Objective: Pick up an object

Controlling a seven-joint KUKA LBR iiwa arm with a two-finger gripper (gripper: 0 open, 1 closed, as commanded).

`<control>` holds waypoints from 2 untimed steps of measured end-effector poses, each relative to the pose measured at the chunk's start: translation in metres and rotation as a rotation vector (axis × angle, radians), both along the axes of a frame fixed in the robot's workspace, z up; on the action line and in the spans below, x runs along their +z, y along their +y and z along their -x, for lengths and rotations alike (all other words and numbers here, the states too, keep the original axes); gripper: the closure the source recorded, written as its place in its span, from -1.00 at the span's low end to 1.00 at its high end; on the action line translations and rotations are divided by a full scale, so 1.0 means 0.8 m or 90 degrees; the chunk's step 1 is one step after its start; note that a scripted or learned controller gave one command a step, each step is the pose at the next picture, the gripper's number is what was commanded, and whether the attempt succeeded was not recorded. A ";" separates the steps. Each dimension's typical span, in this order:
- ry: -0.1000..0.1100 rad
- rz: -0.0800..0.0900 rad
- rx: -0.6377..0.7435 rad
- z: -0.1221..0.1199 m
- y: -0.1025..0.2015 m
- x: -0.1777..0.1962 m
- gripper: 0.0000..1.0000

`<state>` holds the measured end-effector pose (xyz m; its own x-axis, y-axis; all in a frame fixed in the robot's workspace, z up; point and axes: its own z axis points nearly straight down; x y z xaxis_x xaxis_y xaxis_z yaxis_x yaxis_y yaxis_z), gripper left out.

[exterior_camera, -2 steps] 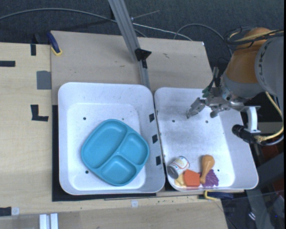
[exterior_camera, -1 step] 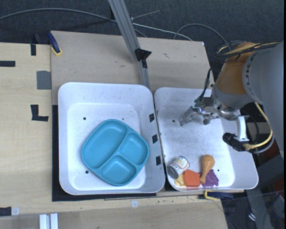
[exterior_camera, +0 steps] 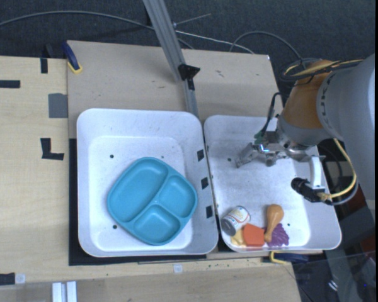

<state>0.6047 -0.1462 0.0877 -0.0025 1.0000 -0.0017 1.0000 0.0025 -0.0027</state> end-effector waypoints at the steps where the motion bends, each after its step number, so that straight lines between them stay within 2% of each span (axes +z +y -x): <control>1: 0.000 -0.001 0.001 0.000 0.001 0.013 1.00; 2: -0.003 -0.001 -0.001 0.004 0.002 0.067 1.00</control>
